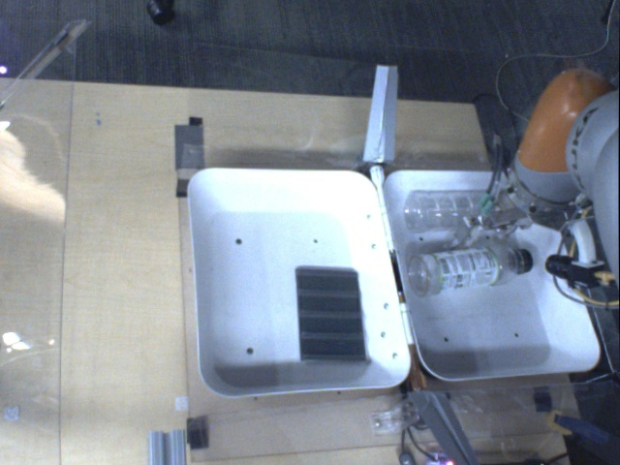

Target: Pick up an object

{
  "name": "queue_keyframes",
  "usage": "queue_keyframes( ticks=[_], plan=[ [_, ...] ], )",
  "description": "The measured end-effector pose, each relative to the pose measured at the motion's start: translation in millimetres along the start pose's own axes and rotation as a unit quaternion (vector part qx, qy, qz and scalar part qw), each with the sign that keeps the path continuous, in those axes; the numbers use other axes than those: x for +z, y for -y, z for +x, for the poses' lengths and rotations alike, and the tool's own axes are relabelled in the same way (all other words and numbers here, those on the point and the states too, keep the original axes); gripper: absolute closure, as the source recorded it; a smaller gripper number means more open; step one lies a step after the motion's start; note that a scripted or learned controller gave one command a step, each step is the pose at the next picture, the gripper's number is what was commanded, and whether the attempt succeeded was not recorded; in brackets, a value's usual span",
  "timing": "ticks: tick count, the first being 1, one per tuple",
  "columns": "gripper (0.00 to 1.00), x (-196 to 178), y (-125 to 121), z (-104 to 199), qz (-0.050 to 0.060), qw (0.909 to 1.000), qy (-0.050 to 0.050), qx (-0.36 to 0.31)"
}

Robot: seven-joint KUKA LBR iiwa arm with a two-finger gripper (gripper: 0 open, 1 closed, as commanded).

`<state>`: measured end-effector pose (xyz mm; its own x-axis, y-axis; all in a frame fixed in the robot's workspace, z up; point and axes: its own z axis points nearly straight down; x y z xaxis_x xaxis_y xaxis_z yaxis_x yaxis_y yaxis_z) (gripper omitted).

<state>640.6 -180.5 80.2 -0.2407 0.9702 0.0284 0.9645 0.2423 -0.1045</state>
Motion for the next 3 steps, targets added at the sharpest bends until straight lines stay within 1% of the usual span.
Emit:
queue_keyframes(
  ticks=[1,2,3],
  plan=[
    [0.0,1.4,3.9,-14.7,0.0,0.9977,0.0,-0.068],
    [0.0,1.0,5.4,-10.2,-0.006,0.9973,0.007,-0.073],
    [0.0,0.3,4.7,-10.0,-0.007,0.9962,0.008,-0.087]
  ],
)
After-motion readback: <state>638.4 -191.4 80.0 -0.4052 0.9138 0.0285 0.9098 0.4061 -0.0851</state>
